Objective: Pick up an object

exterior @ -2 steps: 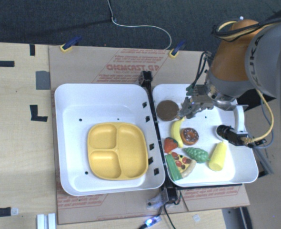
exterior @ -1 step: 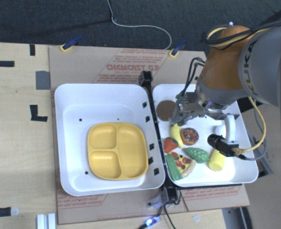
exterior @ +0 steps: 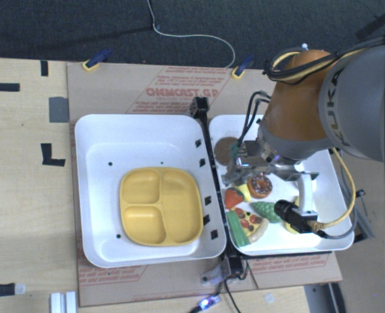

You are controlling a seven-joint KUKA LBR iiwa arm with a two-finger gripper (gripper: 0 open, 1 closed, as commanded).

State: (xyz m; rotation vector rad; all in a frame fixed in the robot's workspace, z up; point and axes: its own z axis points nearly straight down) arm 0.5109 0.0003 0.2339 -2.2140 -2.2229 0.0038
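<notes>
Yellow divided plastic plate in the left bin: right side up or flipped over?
Right side up. The yellow divided plastic plate lies flat on the left white bin's floor, its three recessed compartments facing the camera.

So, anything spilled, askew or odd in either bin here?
Nothing stands out. The yellow divided plate lies flat in the left bin. The toy foods, a pizza slice among them, sit huddled inside the right bin below the gripper.

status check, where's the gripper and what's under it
Gripper low over right bin, near its left wall; finger state unclear. Toy food below: pizza slice, green piece, red piece. Yellow plate in left bin, apart.
</notes>
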